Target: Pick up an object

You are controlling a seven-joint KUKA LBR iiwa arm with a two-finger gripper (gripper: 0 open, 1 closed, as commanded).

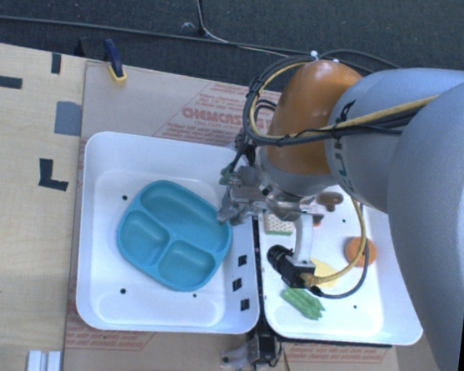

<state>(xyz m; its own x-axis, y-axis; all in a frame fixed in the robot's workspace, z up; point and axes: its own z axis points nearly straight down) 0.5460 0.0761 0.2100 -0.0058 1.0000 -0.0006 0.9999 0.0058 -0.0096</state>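
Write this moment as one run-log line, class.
gripper: over right rim of blue three-compartment plastic plate | plate: flat in left white bin | green pea pod toy: right white bin

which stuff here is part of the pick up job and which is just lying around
For the job: gripper, blue plate, green toy, orange piece, brown piece.
Lying about: blue and yellow clamp, black cable, cardboard sheet.
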